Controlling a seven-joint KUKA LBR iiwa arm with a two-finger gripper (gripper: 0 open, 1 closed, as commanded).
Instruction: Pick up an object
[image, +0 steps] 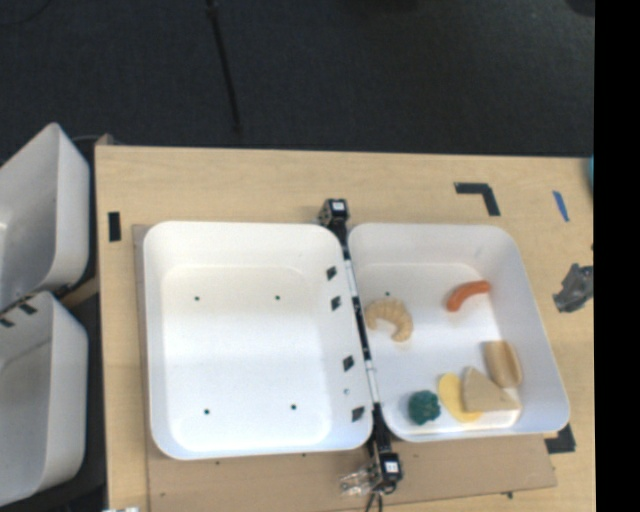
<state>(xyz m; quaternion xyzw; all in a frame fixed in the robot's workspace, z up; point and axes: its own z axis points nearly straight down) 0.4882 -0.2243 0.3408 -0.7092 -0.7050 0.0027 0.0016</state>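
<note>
Basically, gripper (574, 288) sits at the frame's right edge, over the bench (250, 180) outside the bins; can't tell its state. All objects lie in the right bin (430, 240): orange sausage (467, 294) upper right, croissant (390, 319) centre-left, bread roll (502, 363) right, green piece (424, 406), yellow piece (452, 394) and tan wedge (485, 393) along the bottom. Left bin (240, 235) beside it.

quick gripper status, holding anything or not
gripper: at the right edge of the view, over the bench beside the right bin, nothing seen in it; open or closed cannot be told.
</note>
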